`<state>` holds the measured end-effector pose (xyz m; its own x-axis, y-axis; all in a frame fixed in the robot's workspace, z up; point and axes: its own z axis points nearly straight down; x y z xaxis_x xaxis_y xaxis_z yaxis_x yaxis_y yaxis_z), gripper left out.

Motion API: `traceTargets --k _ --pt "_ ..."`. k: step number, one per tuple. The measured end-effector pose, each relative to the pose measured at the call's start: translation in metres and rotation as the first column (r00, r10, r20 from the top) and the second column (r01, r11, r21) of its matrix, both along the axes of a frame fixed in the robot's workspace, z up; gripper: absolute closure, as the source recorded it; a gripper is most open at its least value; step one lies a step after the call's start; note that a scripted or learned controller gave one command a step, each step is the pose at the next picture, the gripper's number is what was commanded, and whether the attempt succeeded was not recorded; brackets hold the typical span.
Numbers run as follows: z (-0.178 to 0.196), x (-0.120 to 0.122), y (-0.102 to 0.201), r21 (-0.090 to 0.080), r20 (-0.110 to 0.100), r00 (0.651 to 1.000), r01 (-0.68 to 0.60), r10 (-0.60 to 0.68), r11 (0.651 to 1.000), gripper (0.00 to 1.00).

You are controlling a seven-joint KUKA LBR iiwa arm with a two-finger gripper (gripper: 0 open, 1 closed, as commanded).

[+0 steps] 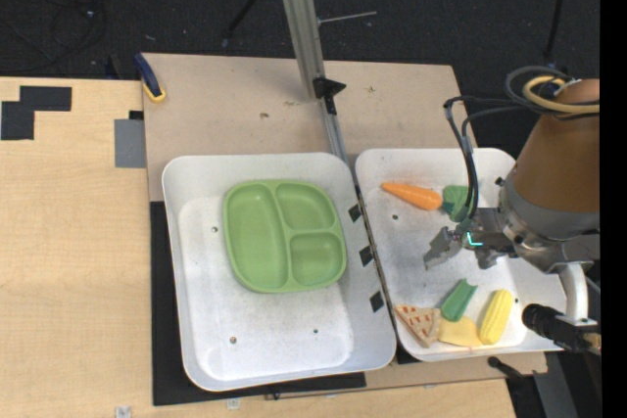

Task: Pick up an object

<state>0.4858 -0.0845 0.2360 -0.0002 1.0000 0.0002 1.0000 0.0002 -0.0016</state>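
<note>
The right bin (407,255) holds several toy foods. An orange carrot (412,196) with a green top lies at the back. A small green piece (458,299), a yellow corn cob (496,315), a pizza slice (419,321) and a yellow wedge (457,336) lie along the front. My gripper (462,253) hangs over the middle of this bin, just in front of the carrot's green top and behind the green piece. Its fingers stand open, with bare bin floor showing between them.
The left bin (191,240) carries a green divided plate (285,235). A metal post (302,24) rises behind the bins, and black clips (364,255) sit along the wall between them. The arm's bulk (558,171) covers the right bin's far right side.
</note>
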Motion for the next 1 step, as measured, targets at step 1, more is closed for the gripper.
traceTargets --k 1 --pt "0.0 0.0 0.0 0.0 0.0 1.0 0.0 0.0 1.0 0.0"
